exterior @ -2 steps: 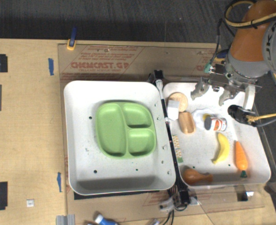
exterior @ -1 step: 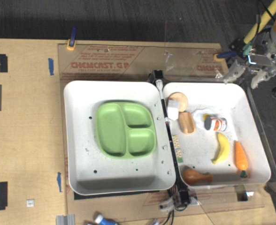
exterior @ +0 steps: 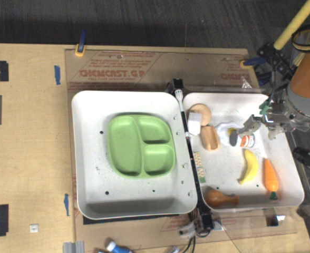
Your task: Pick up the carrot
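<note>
The orange carrot (exterior: 271, 176) lies lengthwise near the right wall of the right bin (exterior: 289, 152), green stem end toward the front. My gripper (exterior: 261, 127) hangs over the bin's right-middle, behind the carrot and apart from it. Its fingers (exterior: 249, 123) are spread open with nothing between them.
Left of the carrot lies a yellow banana (exterior: 249, 166). A small red-and-white can (exterior: 243, 139) sits just under the gripper. Two bread-coloured pieces (exterior: 208, 137) lie at the bin's left, and a brown item (exterior: 221, 197) at its front. The left bin (exterior: 91, 194) holds a green divided plate (exterior: 141, 144).
</note>
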